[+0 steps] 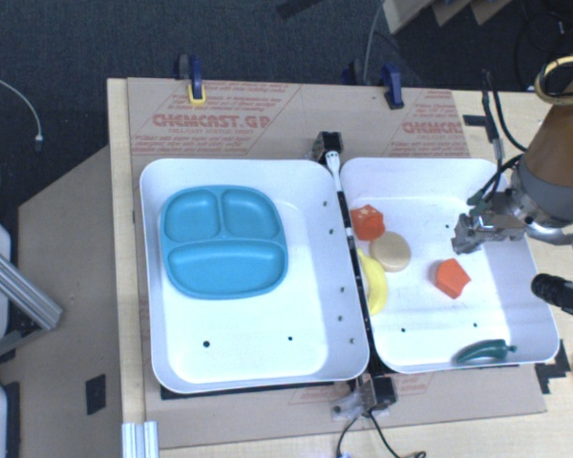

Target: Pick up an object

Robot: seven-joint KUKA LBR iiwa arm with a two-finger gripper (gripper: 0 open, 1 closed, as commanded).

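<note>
Though near pincer (pixel 468 238), orange block (pixel 452 278) apart.

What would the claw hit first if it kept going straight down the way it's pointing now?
Probably the bare floor of the right bin. The claw hangs above and just up-right of the orange block, so it may miss that block, though one slanted view leaves depth unclear.

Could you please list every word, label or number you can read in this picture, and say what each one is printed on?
"CHEMCAST GP", red print on the brown board behind the left bin.
"CHEMCAST", the same red print on the board behind the right bin, partly cut off.
Smaller red lines under both are too blurred to read.
</note>
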